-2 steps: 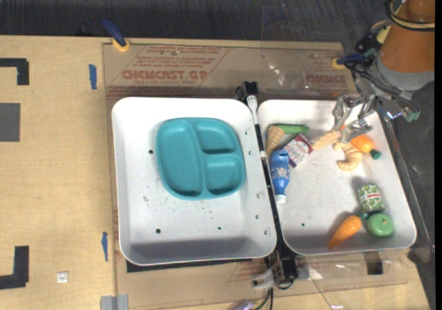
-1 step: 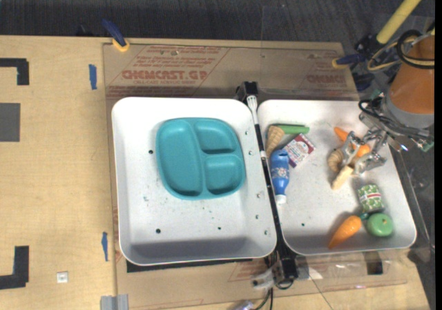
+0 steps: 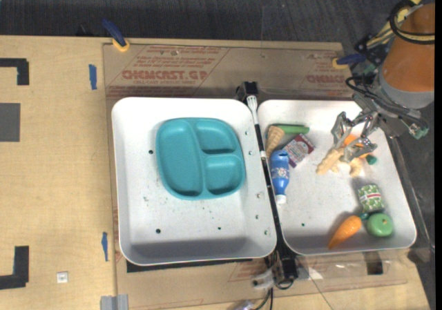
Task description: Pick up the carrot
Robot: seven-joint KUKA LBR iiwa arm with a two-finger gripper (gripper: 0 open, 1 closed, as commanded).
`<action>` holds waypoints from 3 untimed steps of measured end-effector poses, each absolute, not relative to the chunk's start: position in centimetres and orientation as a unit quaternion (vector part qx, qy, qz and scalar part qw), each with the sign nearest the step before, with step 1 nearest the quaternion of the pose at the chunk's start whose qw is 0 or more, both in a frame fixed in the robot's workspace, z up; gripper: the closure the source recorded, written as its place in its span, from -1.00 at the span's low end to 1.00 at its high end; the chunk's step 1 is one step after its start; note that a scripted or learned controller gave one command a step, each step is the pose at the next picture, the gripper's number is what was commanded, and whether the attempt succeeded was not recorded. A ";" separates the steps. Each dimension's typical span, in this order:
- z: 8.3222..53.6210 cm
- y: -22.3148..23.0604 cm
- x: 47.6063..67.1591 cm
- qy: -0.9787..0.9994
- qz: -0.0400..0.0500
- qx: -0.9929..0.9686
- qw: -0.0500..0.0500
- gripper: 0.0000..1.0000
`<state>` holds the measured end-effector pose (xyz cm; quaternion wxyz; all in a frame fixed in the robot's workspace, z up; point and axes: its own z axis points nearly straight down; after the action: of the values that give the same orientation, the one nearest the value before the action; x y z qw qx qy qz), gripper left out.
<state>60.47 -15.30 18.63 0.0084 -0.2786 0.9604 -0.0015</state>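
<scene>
The carrot point(image 3: 345, 230) is an orange cone lying in the near right corner of the right bin point(image 3: 311, 222), its tip pointing near-left and a round green end point(image 3: 379, 224) at its right. My gripper point(image 3: 353, 133) hangs over the far right part of that bin, well behind the carrot and apart from it. Its metal fingers point(image 3: 340, 126) stand open above a cream and orange toy point(image 3: 333, 159). The carrot is not between them.
A green and white can point(image 3: 370, 197) stands between gripper and carrot. A blue bottle point(image 3: 280, 174), a cone point(image 3: 275, 137) and a purple packet point(image 3: 298, 148) lie along the right bin's left side. The left bin point(image 3: 138, 219) holds a teal divided plate point(image 3: 200, 157).
</scene>
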 end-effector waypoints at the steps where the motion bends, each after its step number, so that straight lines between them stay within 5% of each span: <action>1: 18.1 -16.2 62.7 0.960 -0.001 -0.280 0.006 1.00; 2: 10.3 -21.3 61.8 0.924 -0.002 -0.383 0.006 1.00; 3: 9.8 -22.0 58.3 0.816 -0.008 -0.578 0.013 1.00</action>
<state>58.26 -21.98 9.80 0.0127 -0.5784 0.8156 -0.0078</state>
